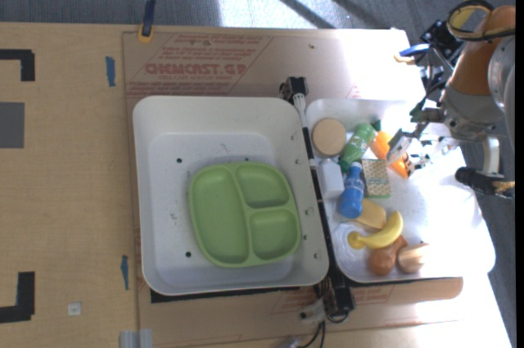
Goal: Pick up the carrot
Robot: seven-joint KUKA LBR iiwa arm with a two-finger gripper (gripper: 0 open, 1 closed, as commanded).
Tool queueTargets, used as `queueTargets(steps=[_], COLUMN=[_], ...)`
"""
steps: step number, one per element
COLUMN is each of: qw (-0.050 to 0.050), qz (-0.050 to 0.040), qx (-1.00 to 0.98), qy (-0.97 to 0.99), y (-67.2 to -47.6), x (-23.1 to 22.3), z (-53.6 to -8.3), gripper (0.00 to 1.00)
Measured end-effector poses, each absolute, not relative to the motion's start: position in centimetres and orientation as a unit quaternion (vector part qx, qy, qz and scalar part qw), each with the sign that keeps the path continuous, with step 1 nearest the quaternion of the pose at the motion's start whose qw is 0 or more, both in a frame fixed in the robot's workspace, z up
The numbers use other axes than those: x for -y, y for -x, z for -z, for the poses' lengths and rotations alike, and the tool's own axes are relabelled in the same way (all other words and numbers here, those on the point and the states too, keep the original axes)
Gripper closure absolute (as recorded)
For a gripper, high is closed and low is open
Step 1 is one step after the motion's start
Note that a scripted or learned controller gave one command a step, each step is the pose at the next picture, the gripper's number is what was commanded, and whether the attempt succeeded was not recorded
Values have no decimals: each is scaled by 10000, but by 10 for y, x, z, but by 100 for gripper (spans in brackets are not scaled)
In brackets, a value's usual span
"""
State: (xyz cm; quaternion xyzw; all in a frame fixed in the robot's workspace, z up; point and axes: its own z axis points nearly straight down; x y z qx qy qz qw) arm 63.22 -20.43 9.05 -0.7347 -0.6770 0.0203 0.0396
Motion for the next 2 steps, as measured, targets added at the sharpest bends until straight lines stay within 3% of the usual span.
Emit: queueTargets(steps=[1, 2], qw=[403, -84], qz=[-244, 30], qx=[6782, 8037], qy=[7334, 5950], y=[-632, -581], x=[205, 173], z=[-102, -98], gripper=[100, 100])
